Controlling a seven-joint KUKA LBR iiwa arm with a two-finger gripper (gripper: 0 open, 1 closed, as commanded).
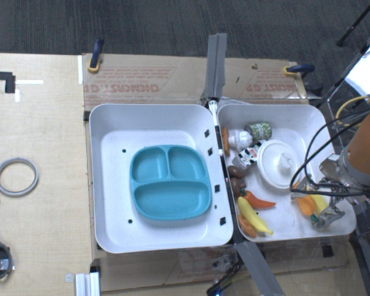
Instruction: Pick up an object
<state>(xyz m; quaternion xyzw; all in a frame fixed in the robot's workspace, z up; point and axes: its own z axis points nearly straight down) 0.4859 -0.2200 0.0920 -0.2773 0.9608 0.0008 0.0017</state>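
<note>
Gripper (328,216) low in right bin (308,113), seemingly touching orange-yellow toy (309,204).

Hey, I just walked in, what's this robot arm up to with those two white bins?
The arm is reaching from the right into the right bin, with its gripper low in that bin's near right corner, next to an orange and yellow toy piece. Nothing can be seen held between its fingers. Other things in that bin lie untouched: a white lidded dish, a toy banana and an orange toy pepper. The left bin holds a blue divided plate.
</note>
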